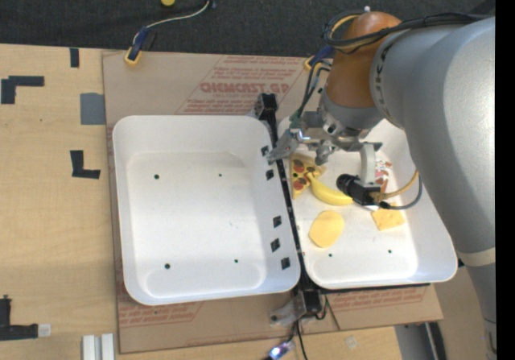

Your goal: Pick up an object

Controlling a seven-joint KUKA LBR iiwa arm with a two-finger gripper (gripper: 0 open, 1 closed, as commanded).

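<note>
Sitting on a brown cardboard sheet, the left bin shows a bare white floor marked by four small dark dots. A row of black clips runs along the seam where it touches the right bin.

Just right of that seam, at the far end of the right bin, the gripper hangs low over the bin's contents; from this slanted angle it cannot be told whether it is open or closed, and nothing can be seen held in it. Directly beneath and in front of it lies a small red-and-yellow item, too blurred to name. Touching that item's right side is a banana, lying slantwise. Nearer the camera, a flat round yellow piece rests on the bin floor just beside the banana. Further right, a yellow wedge lies apart from both. The grey arm, with its orange band, covers the bin's right side.
</note>
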